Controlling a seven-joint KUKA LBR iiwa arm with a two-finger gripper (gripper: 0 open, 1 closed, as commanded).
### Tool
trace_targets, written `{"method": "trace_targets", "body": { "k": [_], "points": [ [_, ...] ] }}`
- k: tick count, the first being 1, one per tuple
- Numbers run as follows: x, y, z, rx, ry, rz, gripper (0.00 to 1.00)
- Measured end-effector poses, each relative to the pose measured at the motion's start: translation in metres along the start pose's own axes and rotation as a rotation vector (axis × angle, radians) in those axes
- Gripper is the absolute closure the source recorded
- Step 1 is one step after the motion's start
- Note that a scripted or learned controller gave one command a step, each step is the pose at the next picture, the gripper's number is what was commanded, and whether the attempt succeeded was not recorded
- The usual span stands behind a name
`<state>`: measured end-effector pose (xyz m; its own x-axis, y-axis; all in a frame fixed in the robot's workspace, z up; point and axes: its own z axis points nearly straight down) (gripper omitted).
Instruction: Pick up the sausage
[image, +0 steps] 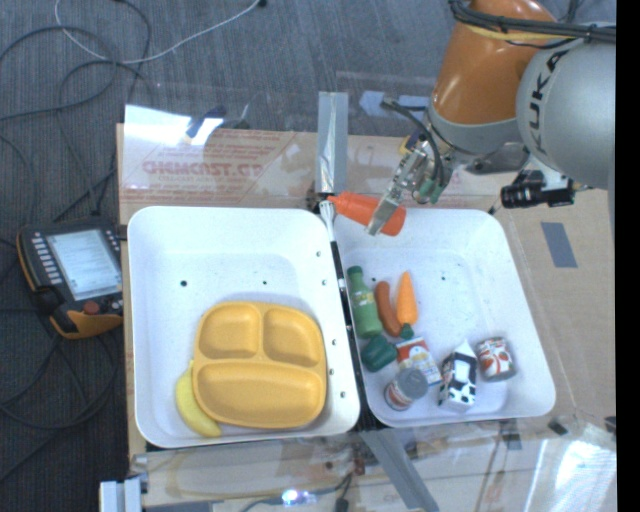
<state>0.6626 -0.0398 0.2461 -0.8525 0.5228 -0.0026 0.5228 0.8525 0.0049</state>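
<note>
- Arm (560, 90): showing a smooth grey casing with part of dark "KUKA" lettering.
- Band (485, 70): wearing a glossy orange, rounded section.
- Gripper (385, 222): carrying metallic parts, green bits and thin cables.

The brown worktop (590, 290) carries two shallow white bins side by side, touching: the left bin (160, 300) and the right bin (515, 300). A grey patch (558, 245) lies beside the right bin.
</note>
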Motion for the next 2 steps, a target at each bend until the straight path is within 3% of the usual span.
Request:
{"method": "trace_targets", "body": {
  "k": [1,2],
  "points": [
    [0.067,0.024,0.028,0.004,0.003,-0.041,1.00],
    [0.111,0.099,-0.019,0.003,0.001,-0.139,1.00]
  ]
}}
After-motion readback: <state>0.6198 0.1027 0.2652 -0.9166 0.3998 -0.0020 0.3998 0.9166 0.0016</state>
